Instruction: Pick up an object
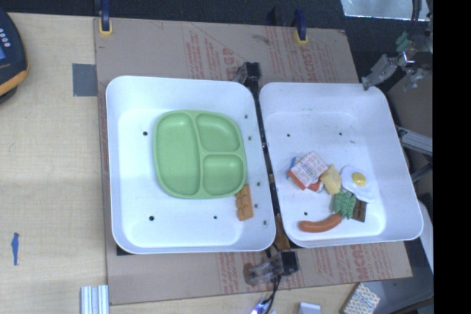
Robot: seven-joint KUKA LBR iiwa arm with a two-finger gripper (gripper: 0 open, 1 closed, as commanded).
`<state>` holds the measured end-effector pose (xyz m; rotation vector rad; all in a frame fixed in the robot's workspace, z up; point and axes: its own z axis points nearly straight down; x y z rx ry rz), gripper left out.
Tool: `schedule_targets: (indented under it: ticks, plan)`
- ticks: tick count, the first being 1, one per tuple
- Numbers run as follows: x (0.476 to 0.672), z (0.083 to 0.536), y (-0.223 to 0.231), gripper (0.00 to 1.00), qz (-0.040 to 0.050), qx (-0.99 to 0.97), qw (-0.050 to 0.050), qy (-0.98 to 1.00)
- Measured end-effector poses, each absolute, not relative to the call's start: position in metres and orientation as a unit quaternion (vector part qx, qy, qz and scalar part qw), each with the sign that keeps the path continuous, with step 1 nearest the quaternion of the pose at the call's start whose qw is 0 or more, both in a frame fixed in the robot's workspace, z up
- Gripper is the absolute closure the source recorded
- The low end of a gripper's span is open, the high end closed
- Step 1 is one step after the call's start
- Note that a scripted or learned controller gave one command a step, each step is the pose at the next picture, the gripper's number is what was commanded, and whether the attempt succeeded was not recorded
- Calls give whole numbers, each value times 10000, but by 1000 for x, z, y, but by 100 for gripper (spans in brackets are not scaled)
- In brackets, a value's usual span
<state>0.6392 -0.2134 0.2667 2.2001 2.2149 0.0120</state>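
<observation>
The right bin (331,101) holds a small cluster of toy foods near its front: a red and white carton (307,170), a yellow piece (332,179), a fried egg (358,179), a green piece (343,201), a dark brown bar (359,210) and a red sausage (320,224). In the left bin (132,158) lies a green divided plate (199,154), with an orange waffle piece (243,202) just off its front right corner. My gripper (386,70) shows as grey metal parts above the right bin's far right corner, away from all the objects.
The bins sit side by side on a cardboard sheet (206,48) clamped to the wooden bench. A yellow and dark device (9,51) lies at the bench's far left. Cables and a clip (272,272) sit in front of the bins.
</observation>
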Motion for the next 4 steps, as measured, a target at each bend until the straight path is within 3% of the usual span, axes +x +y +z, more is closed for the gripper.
schedule_targets:
  ticks: [1, 2, 3, 4]
  plan:
    - [527, 233, -204, 0, -34, 7071, -53, 7071]
    - [562, 320, -213, 0, 13, 7053, 41, 7089]
    - [503, 156, -176, 0, -47, 7055, -95, 7087]
    - [502, 92, -152, 0, 4, 7051, 7, 7091]
